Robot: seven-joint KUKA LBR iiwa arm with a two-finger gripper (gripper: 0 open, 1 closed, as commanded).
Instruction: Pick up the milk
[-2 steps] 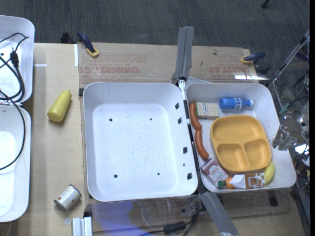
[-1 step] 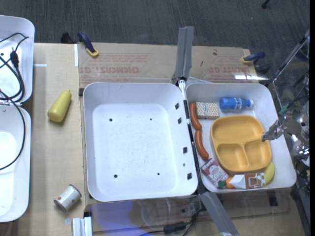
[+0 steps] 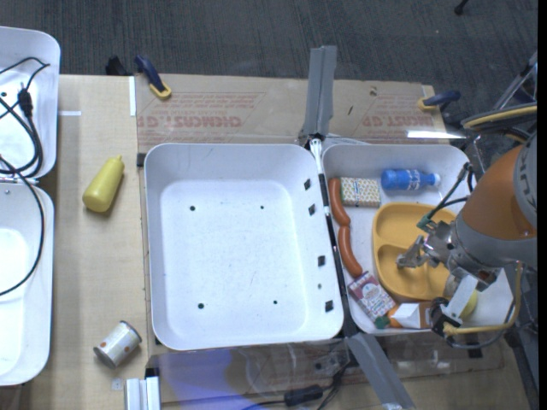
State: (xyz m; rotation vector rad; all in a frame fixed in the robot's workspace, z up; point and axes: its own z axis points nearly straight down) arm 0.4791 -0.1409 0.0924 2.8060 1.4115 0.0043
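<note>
In the right-hand bin (image 3: 402, 149), the arm (image 3: 504, 203) reaches in from the right with its orange band above the wrist, and the gripper (image 3: 420, 250) hangs over the yellow bowl (image 3: 395, 267) in the middle of that bin; whether it is spread or pressed together cannot be told from this slanted view, and nothing can be seen pinched in it. The milk (image 3: 371, 296), judged to be the small red-and-white carton, lies tilted on the bin floor at the near left, just beside the bowl's near-left rim and close to the lower of the two sausages (image 3: 346, 250) that run along the bin's left wall. To do the step well, the gripper would need to shift left and nearer, off the bowl, turn so that it closes across the carton's narrow sides, and come down with enough room that it fouls neither the bowl's rim nor the sausage; a carton lying askew is likely to slide if caught by a corner. A packet (image 3: 360, 191) and a blue bottle (image 3: 408, 178) lie at the far end of the bin, well apart from the milk. The left bin (image 3: 226, 156) adjoins it on the wooden surface (image 3: 94, 254), which also carries a yellow squeeze bottle (image 3: 103, 184) and a small can (image 3: 117, 342) at the left, with clamps (image 3: 152, 77) along the far edge and dark carpet (image 3: 256, 15) beyond.
</note>
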